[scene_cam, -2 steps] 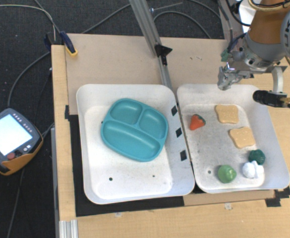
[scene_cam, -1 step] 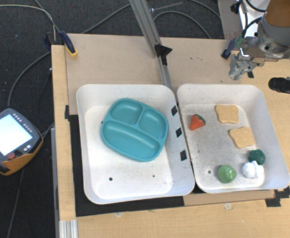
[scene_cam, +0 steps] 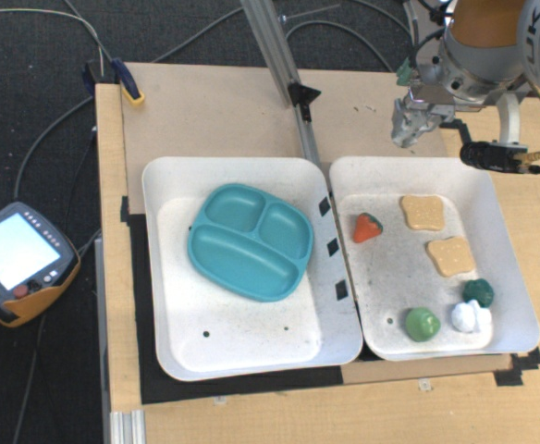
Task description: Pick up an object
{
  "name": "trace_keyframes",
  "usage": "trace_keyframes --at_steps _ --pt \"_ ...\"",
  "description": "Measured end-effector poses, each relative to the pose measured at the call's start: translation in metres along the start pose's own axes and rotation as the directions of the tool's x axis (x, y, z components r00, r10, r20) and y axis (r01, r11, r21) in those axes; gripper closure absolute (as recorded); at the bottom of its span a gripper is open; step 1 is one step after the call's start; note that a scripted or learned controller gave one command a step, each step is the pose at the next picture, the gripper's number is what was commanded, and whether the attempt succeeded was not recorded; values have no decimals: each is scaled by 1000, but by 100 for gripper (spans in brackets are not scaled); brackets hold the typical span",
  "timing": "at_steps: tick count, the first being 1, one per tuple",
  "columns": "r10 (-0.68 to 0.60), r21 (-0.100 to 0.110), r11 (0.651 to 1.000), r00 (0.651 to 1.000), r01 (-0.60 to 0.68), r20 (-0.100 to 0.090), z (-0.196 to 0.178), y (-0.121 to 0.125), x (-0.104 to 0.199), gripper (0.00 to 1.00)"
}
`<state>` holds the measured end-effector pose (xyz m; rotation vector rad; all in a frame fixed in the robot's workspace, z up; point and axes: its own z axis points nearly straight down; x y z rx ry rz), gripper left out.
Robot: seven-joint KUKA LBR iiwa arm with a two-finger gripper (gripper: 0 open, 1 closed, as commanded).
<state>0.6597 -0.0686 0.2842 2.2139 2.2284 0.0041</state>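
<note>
My metal two-finger gripper [scene_cam: 409, 133] hangs above the bench behind the right shallow white bin [scene_cam: 506, 239]; can't tell how wide it's set.

A handheld control pendant [scene_cam: 16, 262] with a lit white screen and orange trim lies on the dark floor at nine o'clock, well apart from the wooden bench [scene_cam: 205, 109]. Grey cables [scene_cam: 57, 26] trail across the floor toward eleven o'clock. A blue-and-yellow clamp [scene_cam: 127, 81] grips the bench's corner at ten o'clock. A slanted metal pole [scene_cam: 270, 35] rises at twelve o'clock.
</note>
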Motion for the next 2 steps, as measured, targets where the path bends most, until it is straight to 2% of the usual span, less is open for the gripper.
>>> trace_keyframes --at_steps 1,2 --pt "0 5 1000 1000 0 -1 14 -13 59 100" --pt "0 6 1000 1000 0 -1 35 -15 111 100"
